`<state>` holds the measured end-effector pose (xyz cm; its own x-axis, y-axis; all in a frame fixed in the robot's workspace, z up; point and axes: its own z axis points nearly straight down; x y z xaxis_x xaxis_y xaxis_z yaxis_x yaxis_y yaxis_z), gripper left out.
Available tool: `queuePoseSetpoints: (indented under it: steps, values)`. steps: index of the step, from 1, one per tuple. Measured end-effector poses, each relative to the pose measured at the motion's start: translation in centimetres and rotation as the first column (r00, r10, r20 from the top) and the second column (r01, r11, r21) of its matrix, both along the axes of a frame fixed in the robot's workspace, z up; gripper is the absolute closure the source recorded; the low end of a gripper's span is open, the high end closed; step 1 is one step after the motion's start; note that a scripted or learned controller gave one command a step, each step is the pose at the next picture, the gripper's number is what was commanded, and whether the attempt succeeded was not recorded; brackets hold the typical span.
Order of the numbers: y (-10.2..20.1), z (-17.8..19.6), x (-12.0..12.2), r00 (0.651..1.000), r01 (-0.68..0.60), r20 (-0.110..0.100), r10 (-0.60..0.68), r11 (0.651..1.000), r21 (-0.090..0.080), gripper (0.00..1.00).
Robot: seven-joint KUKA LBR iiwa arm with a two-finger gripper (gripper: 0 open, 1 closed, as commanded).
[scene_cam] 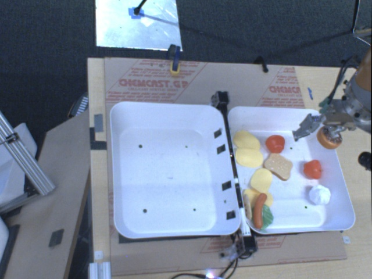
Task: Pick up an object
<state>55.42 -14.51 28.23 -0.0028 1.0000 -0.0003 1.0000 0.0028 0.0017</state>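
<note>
- Though not yet picked, plenty to choose from in the right bin [343, 214] — closest candidate looks like the tomato [275, 143], lying loose on the bin floor near the top, apart from its neighbours.
- Just beside it to the left: two yellow pieces [247, 149] against the divider side, with a third yellow piece [261, 180] lower down.
- Below the tomato, a bread slice [279, 166]; further right, a red piece [313, 168] and a white lump [319, 195]; down in the bottom-left corner, a sausage [259, 208] on something green.
- Also an orange round piece [329, 138] right at the bin's upper-right rim — can't tell if toy food or part of the rig.
- Hovering over that same upper-right corner: the gripper [303, 129], angled down and left toward the tomato, touching nothing as far as visible. Can't tell how far open, and can't see anything held in it.
- Step in hand, best guess: approach, pre-grasp.
- Next move probably calls for shifting left over the tomato, dropping straight down, then closing around it — round thing, so likely to roll off if hit off-centre.
- Left bin [133, 156] nothing to do with this step.
</note>
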Motion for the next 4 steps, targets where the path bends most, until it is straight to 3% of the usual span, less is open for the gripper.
queuePoseSetpoints:
  steps: [1, 2, 3, 4]
  values:
    - [1.5, -12.8, 2.8, 1.0, -0.005, -0.007, 0.005, 1.0, 0.002, 0.0]
    - [4.9, -18.4, -1.8, 1.0, 0.002, 0.009, -0.002, 1.0, -0.003, 0.0]
    - [4.7, -17.2, -1.7, 1.0, 0.002, 0.017, -0.002, 1.0, -0.008, 1.0]
    - [6.2, -12.3, -6.9, 1.0, 0.002, -0.001, -0.002, 1.0, 0.002, 1.0]
